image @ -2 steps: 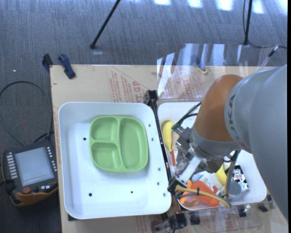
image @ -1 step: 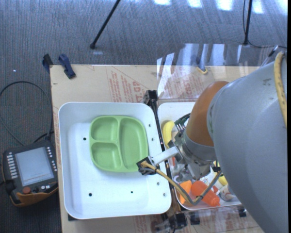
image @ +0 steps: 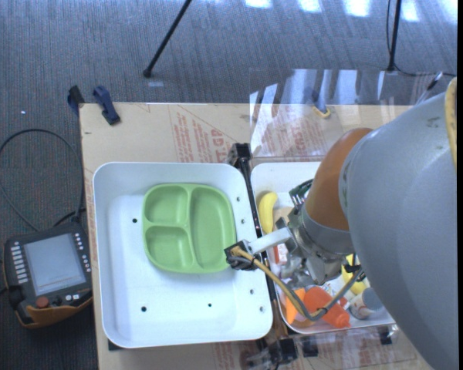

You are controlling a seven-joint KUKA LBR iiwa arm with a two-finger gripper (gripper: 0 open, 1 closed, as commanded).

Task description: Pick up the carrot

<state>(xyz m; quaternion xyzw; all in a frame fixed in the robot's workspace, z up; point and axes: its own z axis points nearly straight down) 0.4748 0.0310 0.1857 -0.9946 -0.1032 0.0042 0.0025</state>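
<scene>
The left bin (image: 116,284) bears a green divided plate (image: 189,228), and just past its right edge, over the wall between the bins, a dark part of the arm's tool juts out. In the right bin (image: 293,326) lie a banana (image: 267,209) and, lower down, the carrot (image: 318,303), orange and partly hidden behind the arm (image: 393,230) and its cables. The gripper (image: 302,267) seems to sit above the carrot, but whether it has closed on anything I cannot tell; a descent could snag the cables or land on the neighbouring items.
</scene>
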